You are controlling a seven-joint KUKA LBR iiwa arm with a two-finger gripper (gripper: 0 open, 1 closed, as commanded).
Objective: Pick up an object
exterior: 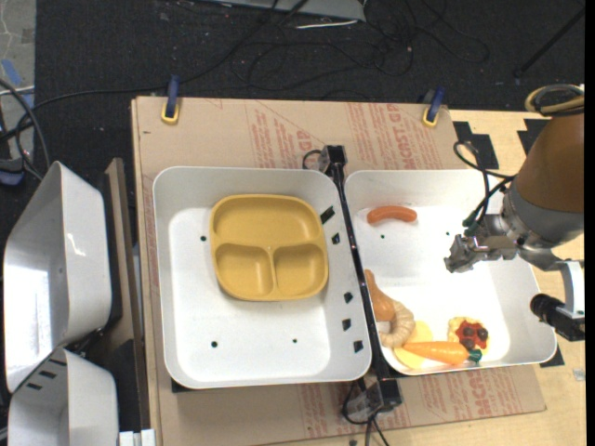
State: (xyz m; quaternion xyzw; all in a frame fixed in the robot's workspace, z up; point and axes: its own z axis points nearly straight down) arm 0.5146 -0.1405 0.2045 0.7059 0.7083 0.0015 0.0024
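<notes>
Carrot point(435, 350) front of right bin point(521, 291) | gripper point(459, 254) above bin | finger state unclear

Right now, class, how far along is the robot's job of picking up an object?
Nothing looks picked yet: the sausage, carrot and other toy food lie in the right bin. In hand: the gripper hovers over that bin's bare middle. Left: descend, grasp and lift one item.
</notes>
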